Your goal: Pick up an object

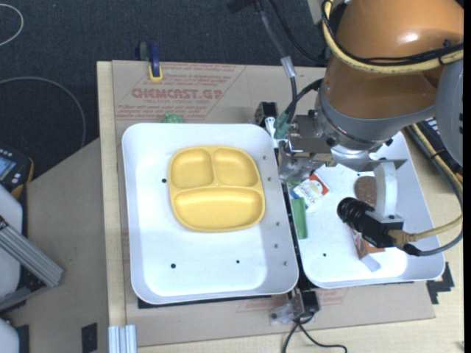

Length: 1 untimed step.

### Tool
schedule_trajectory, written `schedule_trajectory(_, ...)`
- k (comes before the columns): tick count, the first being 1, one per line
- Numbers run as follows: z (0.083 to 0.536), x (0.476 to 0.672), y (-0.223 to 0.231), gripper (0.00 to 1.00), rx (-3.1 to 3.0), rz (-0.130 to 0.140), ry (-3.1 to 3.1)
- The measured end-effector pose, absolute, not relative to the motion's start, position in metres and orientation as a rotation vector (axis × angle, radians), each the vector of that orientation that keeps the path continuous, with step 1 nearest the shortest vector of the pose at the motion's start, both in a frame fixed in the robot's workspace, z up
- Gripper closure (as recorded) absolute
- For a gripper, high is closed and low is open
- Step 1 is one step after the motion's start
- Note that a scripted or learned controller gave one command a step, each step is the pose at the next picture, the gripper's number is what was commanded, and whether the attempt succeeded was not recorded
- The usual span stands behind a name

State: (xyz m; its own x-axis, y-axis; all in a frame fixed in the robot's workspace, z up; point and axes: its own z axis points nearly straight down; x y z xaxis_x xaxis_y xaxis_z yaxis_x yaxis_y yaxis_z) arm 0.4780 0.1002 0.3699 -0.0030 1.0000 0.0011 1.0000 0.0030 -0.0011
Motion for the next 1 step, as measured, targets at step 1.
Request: schedule_trajectory(1,0.4258,0.4798,0.0935,1.0,-2.224,-0.009,-2.225)
